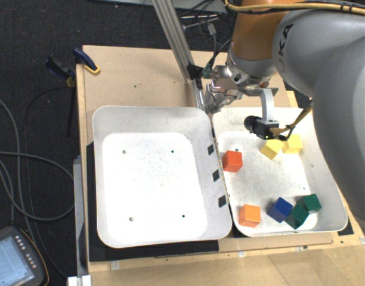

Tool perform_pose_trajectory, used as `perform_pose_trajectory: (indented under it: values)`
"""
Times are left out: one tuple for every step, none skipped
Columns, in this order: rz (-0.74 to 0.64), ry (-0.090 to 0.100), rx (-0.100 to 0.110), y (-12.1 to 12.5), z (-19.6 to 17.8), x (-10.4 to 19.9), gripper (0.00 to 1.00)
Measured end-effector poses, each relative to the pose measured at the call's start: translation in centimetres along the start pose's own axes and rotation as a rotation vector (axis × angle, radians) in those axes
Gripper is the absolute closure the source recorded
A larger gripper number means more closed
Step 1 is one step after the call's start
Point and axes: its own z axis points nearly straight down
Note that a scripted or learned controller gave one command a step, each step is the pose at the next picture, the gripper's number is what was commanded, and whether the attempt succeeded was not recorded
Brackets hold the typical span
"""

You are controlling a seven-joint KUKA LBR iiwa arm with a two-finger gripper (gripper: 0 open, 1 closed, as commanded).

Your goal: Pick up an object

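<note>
My gripper (pixel 211 103) hangs over the far left corner of the right bin (pixel 325 177), close to the divide between the two bins. A red-orange cube (pixel 232 161) lies below it in the view, nearer the front and apart from it. Two yellow cubes (pixel 270 149) (pixel 293 144) sit side by side to the right. Along the front rim lie an orange cube (pixel 250 215), a blue cube (pixel 281 209) and two green cubes (pixel 298 216) (pixel 312 202). I see nothing held in the gripper.
The left bin (pixel 105 159) stands beside the right one, their rims touching. A slanted metal rail (pixel 173 34) runs down to the far edge between the bins. A blue and yellow clamp (pixel 75 64) grips the bench's far left corner.
</note>
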Motion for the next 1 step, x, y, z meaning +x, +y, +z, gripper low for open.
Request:
perform_pose_trajectory:
  values:
    - [0.0, 0.0, 0.003, -0.16, 0.95, 5.4, 1.0]
